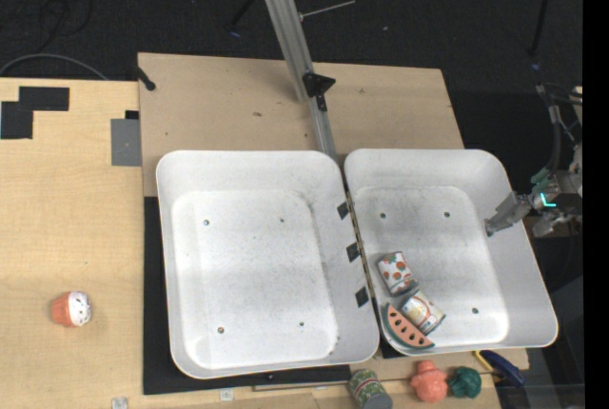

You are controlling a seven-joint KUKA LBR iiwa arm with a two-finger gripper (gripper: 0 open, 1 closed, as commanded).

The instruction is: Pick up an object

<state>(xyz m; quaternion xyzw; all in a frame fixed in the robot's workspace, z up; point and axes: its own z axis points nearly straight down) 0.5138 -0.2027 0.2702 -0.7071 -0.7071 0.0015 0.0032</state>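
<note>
Far left of the gripper, on the bench: a small round orange-and-white toy [71, 309] lies alone on the light wood of the bench [57, 207], well apart from both bins.
Left bin: the left bin [249, 171] sits well to the gripper's left, its white floor showing only a few small dark dots.
Divider: dark clips [350, 251] mark the seam where the two bins meet, and a grey metal rail [290, 36] runs from that seam up and away toward the top of the view.
Right bin: the right bin [433, 165] is the nearer one to the gripper; its right rim lies just beside and below the gripper.
Objects in the right bin: a small red-and-white can [395, 273] lies near the bin's lower left, well to the gripper's lower left; a second small can [420, 312] lies just below it, and a watermelon-slice toy [406, 329] rests against the bin's lower rim, touching or nearly touching that second can.
Front edge of the bench: a dark green can [366, 388], a pink toy [429, 381] and a green toy [465, 382] lie in a row outside the right bin, below and left of the gripper.
Gripper: the gripper [497, 224] hovers at the right bin's right rim, its tip pointing left over the bin; nothing is visible between its fingers, and whether they stand apart or together cannot be told.
</note>
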